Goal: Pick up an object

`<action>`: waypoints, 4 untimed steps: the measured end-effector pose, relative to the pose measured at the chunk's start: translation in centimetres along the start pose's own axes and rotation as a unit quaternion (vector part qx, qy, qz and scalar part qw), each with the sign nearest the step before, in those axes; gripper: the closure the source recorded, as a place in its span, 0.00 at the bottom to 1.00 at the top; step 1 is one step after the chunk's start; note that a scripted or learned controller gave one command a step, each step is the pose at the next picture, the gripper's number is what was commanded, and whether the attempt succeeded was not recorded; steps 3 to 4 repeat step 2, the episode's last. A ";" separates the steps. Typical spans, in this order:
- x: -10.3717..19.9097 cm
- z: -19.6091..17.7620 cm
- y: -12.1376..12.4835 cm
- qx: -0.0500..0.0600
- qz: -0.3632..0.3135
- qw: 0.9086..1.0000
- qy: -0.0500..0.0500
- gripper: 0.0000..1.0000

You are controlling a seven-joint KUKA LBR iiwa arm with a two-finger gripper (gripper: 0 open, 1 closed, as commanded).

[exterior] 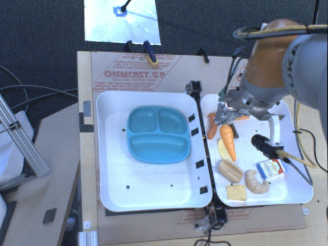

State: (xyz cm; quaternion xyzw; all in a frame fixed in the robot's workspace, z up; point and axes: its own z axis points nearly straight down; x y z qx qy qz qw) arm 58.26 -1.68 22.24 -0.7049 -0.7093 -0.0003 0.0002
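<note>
My gripper (224,116) hangs low over the left part of the right bin (297,188), just above the thick end of an orange carrot (228,143). A smaller orange piece (211,126) lies right beside the gripper on its left, against the bin's wall. Under the carrot sits a pale yellow slice (222,149). I see nothing held in the gripper. The arm's grey and orange wrist (271,60) covers the bin's far side.
Toward the front of the right bin lie a tan sausage roll (230,171), a curled shrimp (256,182), a square cracker (236,192) and a small carton (270,168). The left bin (110,188) holds a blue divided plate (158,135).
</note>
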 end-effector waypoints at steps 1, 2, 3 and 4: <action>-0.3 0.3 0.6 -0.001 0.002 1.000 0.000 1.00; -1.2 0.6 -0.7 0.000 0.003 1.000 -0.001 1.00; -1.2 0.6 -0.7 0.000 0.003 1.000 -0.001 1.00; -1.2 0.6 -0.7 0.000 0.003 1.000 -0.001 1.00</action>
